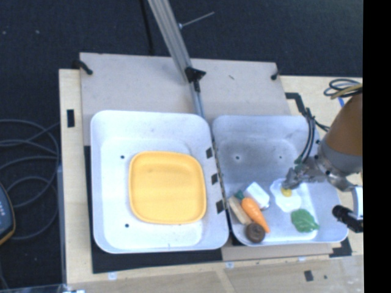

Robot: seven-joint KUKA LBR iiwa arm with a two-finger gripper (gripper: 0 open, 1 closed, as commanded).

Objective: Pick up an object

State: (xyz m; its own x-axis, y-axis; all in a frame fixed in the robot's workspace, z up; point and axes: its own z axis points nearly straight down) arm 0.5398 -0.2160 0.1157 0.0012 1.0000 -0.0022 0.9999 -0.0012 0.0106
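A square yellow plastic plate (167,187) lies in the left shallow white bin (109,133). A slanted grey metal pole (170,29) rises behind the bins (black cables (24,140) trail at the left edge).

The wooden bench (70,182) carries a grey board (140,81) and two shallow white bins side by side: the right bin (256,139) lies under the gripper (292,183), and the left bin (110,139) lies well to its left.

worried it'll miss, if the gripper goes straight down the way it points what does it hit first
Most likely the fried egg toy beneath the gripper; height above it is unclear.
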